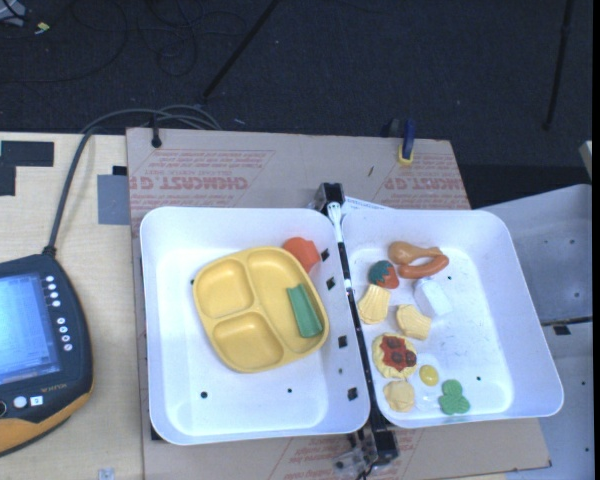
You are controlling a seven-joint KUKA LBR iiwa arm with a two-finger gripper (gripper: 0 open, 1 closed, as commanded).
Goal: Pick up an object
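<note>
Toys (408, 318) cluster in right bin (525, 368), nearest my arm's side; I cannot tell fingers' state.

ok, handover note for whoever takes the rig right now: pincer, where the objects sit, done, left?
Pincer: not in frame, arm clear of both bins.
Left bin: yellow divided tray with a green piece lying in its right compartment; an orange item beside the tray's upper right edge.
Right bin: loose toy foods, among them a hot dog, a pizza slice, a white block and a green cluster.
Done: nothing lifted.
Left: pick any one object.
</note>
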